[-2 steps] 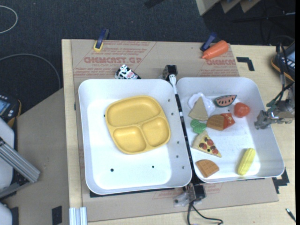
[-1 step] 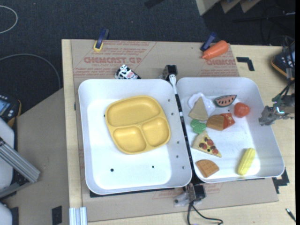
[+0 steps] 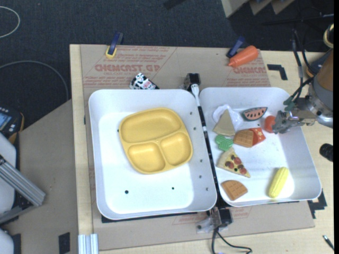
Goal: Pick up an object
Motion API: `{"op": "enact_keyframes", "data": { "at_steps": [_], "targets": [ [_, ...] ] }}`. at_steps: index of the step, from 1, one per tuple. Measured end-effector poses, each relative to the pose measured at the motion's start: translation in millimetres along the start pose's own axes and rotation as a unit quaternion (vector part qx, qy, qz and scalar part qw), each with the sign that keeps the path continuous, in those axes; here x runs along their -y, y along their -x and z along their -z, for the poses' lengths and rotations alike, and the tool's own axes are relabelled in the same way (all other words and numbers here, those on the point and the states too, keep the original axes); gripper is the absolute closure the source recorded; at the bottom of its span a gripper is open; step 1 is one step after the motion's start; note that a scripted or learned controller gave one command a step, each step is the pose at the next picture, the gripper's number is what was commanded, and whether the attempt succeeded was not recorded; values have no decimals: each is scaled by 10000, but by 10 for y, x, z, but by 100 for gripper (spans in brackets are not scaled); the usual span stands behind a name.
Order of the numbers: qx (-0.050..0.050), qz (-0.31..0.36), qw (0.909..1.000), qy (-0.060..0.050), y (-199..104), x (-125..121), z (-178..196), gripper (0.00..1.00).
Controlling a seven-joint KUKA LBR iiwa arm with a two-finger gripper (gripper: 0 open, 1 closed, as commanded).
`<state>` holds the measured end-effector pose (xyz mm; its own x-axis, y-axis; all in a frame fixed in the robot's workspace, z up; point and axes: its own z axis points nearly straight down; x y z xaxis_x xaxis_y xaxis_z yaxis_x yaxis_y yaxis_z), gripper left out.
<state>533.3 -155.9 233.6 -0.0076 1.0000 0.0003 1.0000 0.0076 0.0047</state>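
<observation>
The gripper (image 3: 282, 121) sits at the right of the frame, over the upper right part of the right-hand bin (image 3: 310, 157), with the arm (image 3: 323, 97) reaching in from the right edge. A small red piece (image 3: 269, 123) lies just at the fingertips, touching or nearly so. Whether the jaws stand apart or together, and whether that piece sits between them, cannot be told from this view; the tool is small and dark here.

Candidate objects lie in the right-hand bin: a watermelon slice (image 3: 255, 113) to the upper left of the gripper, a sandwich wedge (image 3: 225, 123), a toast-coloured piece (image 3: 248, 138), a green piece (image 3: 224, 142), a pizza slice (image 3: 233, 162), a cookie (image 3: 234, 189) and a corn cob (image 3: 278, 182) toward the lower right. The left-hand bin (image 3: 103, 163) holds a yellow divided plate (image 3: 154, 139).

Judgement: the step in hand is the approach or grasp at the red piece. The next move calls for a firm closure on it, then a straight lift clear of the bin wall.
</observation>
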Motion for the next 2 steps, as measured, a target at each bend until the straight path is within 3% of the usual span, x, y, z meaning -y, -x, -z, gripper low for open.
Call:
{"op": "enact_keyframes", "data": {
  "at_steps": [1,2],
  "targets": [
    [6,-14,10000,-7,-460,-238,-139,100],
    [-1,-6,10000,-1,-975,-413,2,100]
  ]
}}
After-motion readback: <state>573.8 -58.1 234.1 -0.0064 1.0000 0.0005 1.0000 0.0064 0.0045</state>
